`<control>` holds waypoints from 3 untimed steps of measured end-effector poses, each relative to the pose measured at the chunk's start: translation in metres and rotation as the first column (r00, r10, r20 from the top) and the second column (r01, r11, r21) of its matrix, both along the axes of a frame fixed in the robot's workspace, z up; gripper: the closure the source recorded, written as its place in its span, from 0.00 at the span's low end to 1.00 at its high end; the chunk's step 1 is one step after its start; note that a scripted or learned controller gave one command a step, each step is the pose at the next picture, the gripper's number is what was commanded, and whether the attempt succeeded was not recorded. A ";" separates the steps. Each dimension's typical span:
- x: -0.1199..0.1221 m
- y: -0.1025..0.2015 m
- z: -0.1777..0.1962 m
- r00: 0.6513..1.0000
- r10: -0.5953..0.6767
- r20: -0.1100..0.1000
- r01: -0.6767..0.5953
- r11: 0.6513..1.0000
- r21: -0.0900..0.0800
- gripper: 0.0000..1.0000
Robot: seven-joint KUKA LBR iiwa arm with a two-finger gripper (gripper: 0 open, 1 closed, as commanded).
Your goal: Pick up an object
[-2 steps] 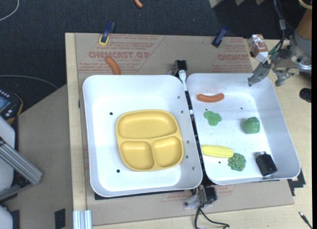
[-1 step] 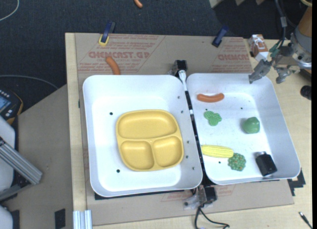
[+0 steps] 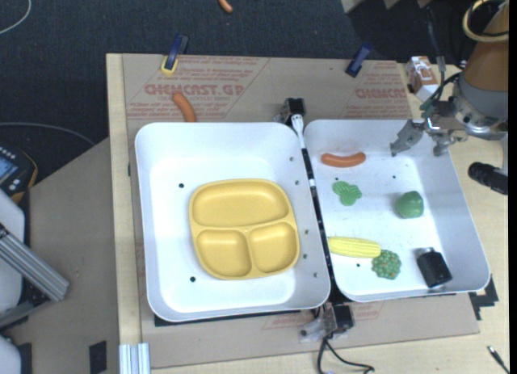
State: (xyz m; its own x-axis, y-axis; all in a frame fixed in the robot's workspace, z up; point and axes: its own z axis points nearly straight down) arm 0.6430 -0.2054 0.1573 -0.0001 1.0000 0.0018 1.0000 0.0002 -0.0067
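Over at the upper right of the frame the pincer hangs above the far corner of the right-hand bin, its two fingers spread wide with nothing between them. Below and to the left of it lie the things it could take: a sausage near the top of that bin, a small green sprig of broccoli under the sausage, a rounded green vegetable toward the middle right, a corn cob low on the left side with a second broccoli piece just beside its right end, and a black block in the lower right corner. The left-hand bin carries a yellow divided plate, and another sausage lies loose on the worktop at the upper left.

To my eye the arm is at the approach stage, with no target yet committed. The sausage is nearest and lies well apart from its neighbours, so it looks the safest choice; the fingers should straddle its narrow width, not its length, and descend straight until they almost meet the bin floor before closing. The corn and the broccoli beside it sit too close together for a clean grip, and the rounded green piece may well roll away
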 end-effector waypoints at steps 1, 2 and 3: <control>-0.002 0.000 -0.064 1.000 0.000 -0.001 0.000 1.000 0.000 0.00; -0.002 0.001 -0.073 1.000 0.001 0.003 -0.001 1.000 -0.001 0.00; -0.001 0.001 -0.061 1.000 0.002 0.008 -0.002 1.000 -0.003 1.00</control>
State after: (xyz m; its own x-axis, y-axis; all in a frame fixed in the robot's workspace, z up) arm 0.6420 -0.2046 0.0965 -0.0021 1.0000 -0.0011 1.0000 0.0021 0.0010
